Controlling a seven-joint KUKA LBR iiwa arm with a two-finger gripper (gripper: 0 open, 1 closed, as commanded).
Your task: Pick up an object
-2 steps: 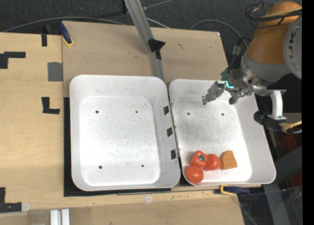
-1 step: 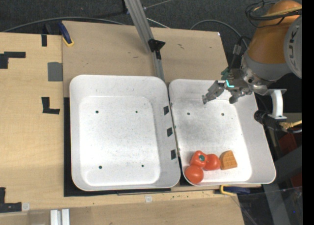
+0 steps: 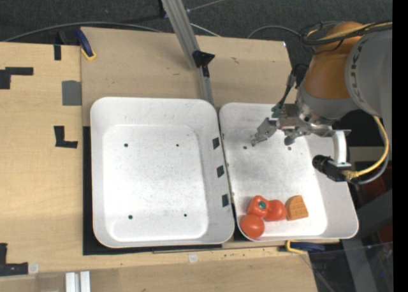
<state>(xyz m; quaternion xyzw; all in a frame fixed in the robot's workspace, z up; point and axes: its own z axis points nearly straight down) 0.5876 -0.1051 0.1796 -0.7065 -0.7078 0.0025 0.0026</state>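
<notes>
Two candidates lie along the right bin's (image 3: 331, 224) near edge: a red toy cluster (image 3: 262, 213) with an orange block (image 3: 296, 208) just beside it. The jaws (image 3: 275, 132) hover toward the far edge, well apart, parted, holding nothing.

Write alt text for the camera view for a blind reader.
The arm's pincer hangs open over the far part of the right bin, gripping nothing. At that bin's near edge lie a red toy and a small orange block. The left bin sits alongside.
</notes>
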